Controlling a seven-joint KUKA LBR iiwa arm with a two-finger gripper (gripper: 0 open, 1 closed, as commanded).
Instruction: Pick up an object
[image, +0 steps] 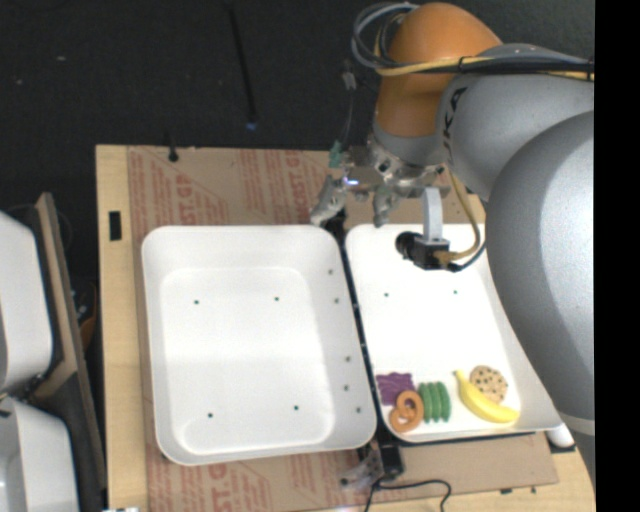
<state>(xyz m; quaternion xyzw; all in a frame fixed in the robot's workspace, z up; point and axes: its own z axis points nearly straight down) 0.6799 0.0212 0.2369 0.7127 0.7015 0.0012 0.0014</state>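
Observation:
My gripper hangs over the far rim between the two bins, its two fingers spread apart with nothing between them. In the right bin, along the near edge, lie a purple piece, an orange ring, a green ridged piece, a yellow banana and a speckled brown cookie. All of them sit well toward the near side from the gripper.
The left bin is a plain white tray beside the right one. Brown cardboard lies under both bins. The big grey arm covers the right side. A black cable clip hangs off the wrist over the right bin.

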